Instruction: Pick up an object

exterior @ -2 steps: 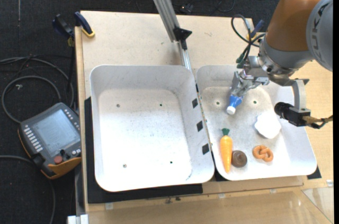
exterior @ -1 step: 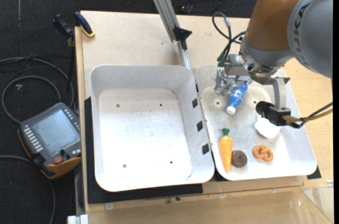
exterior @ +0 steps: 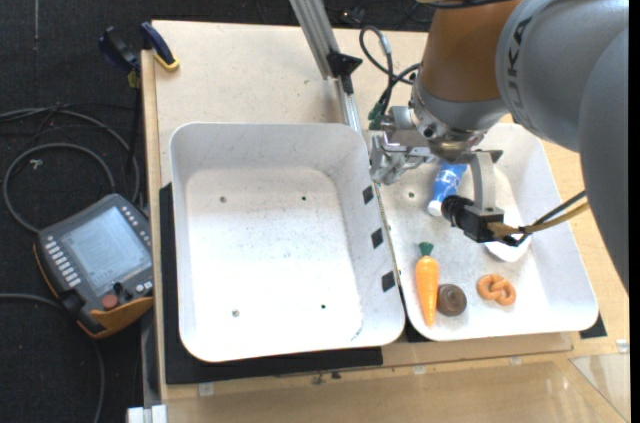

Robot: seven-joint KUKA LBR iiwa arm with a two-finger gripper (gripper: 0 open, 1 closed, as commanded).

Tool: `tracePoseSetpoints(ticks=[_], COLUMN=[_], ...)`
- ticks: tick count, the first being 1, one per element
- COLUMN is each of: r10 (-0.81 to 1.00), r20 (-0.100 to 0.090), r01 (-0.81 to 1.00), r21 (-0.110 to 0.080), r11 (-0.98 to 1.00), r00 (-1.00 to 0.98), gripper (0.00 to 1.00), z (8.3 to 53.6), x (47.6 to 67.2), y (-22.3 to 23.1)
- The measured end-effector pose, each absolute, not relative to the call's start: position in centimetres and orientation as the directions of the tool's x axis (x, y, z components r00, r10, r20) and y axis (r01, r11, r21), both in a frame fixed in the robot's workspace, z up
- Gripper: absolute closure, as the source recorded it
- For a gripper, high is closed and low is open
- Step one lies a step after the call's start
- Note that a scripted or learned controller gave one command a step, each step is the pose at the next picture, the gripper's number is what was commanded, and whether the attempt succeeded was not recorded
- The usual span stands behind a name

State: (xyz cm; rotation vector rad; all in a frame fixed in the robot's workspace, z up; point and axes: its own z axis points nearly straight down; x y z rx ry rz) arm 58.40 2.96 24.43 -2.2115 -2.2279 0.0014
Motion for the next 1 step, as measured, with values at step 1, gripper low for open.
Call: tracePoseSetpoints(ticks=[1], r10=[1.0], r20=[0.002], r01=[1.0], r21=[-0.001], r11=[0.009], r00=[-0.009], gripper=[1.0], z=[24.05], x=[58.11], y=[9.45])
